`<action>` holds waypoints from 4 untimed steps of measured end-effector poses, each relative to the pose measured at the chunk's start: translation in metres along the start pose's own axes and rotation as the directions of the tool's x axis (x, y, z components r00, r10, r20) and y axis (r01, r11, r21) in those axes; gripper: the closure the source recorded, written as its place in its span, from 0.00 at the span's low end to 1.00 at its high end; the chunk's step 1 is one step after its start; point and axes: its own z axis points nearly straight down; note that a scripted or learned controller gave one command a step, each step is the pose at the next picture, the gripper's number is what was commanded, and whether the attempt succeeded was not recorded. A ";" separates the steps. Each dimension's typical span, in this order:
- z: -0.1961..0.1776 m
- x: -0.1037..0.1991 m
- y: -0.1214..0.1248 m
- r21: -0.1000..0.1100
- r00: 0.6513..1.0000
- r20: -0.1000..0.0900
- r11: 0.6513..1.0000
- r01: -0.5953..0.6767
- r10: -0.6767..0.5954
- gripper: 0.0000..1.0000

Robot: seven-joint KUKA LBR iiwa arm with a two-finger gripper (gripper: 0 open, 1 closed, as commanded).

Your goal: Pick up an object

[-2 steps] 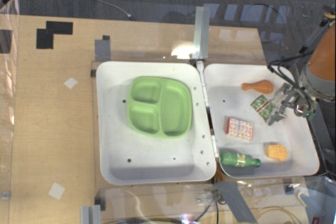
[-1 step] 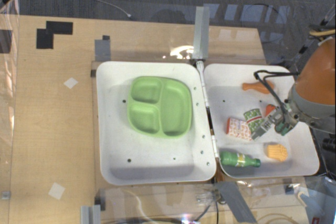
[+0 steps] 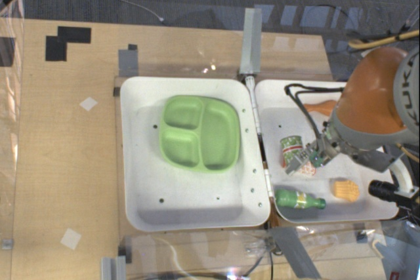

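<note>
Two white bins sit side by side on the bench. The left bin (image 3: 138, 160) holds one green divided plate (image 3: 200, 133), lying flat near its middle. The right bin (image 3: 279, 101) holds the loose items: one small can (image 3: 290, 149) with a red and green label, one green bottle (image 3: 298, 200) lying on its side along the near wall, one yellow piece (image 3: 346, 190) that looks like toy corn, and part of one orange item (image 3: 321, 107) showing beside the arm. Count: one of each, five things in all.

The arm reaches in from the right, with the gripper (image 3: 307, 159) low over the right bin, just beside the can and over a small pale and reddish item (image 3: 307, 170) that I cannot identify. How the jaws stand cannot be told; the mechanism is too small and cluttered to read, and nothing is visibly held.

Judgement: the gripper is placed for a pick at the can or the small item beside it, since those lie directly beneath it. The bottle and corn are apart from the tool and appear untouched. No lift is evident yet.
</note>
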 end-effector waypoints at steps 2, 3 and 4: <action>0.010 0.086 0.054 0.005 0.474 0.004 0.474 -0.880 0.880 1.00; 0.010 0.127 0.081 0.004 0.275 0.004 0.275 -0.961 0.961 1.00; 0.009 0.142 0.091 0.002 -0.038 0.005 -0.038 -0.999 0.999 1.00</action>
